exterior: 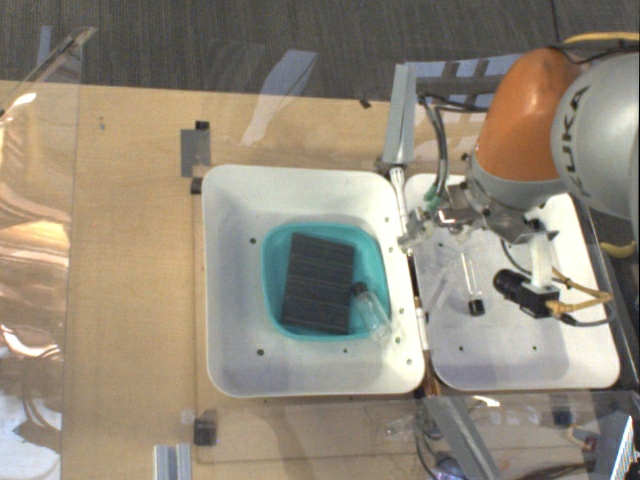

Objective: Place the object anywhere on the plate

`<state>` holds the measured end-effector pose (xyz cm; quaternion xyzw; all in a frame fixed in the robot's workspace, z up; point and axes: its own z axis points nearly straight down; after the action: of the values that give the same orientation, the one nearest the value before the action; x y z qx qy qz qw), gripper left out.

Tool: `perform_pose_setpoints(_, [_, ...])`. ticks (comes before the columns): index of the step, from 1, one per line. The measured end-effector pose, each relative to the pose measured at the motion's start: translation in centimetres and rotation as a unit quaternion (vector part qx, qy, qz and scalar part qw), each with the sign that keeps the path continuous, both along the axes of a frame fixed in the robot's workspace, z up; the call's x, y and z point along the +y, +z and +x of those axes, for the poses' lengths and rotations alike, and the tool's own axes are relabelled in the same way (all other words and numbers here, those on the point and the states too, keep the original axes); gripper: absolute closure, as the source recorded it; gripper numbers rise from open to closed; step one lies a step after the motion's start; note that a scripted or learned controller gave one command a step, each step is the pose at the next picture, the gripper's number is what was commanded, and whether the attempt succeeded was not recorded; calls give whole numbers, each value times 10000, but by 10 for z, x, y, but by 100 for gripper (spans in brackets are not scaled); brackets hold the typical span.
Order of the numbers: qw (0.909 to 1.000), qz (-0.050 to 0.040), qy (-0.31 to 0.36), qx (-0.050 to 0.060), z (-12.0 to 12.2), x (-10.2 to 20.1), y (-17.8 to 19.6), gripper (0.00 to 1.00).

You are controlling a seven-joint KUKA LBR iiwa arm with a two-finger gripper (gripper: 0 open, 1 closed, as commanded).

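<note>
Left bin [230, 358] holds the teal plate [275, 268], where a dark ridged block [318, 283] already rests; gripper [470, 288] hangs over the right bin [590, 363], grip unclear

Glossy teal plastic plate [275, 268], matt ribbed dark block [318, 283], smooth white plastic bins [230, 298], wood-look bench [120, 268]

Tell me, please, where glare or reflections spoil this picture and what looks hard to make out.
Camera view: bright glare streaks a clear panel on the left; the teal plate and dark ridged block are evenly lit and sharp; a transparent object at the plate's edge is hard to make out; the gripper is blurred against the right bin.
</note>
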<state>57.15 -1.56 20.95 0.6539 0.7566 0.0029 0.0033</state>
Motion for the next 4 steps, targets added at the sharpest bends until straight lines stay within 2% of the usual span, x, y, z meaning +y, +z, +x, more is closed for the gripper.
perform_pose_setpoints(1, [9992, -1, -402, -6, -44, -31, 83, 0])
perform_pose_setpoints(2, [9982, -4, -602, -30, -82, -43, 229, 0])
perform_pose_setpoints(3, [9927, -2, -1205, -19, -83, -73, 227, 0])
perform_pose_setpoints(4, [9861, -11, -1661, -18, -83, -161, 227, 0])
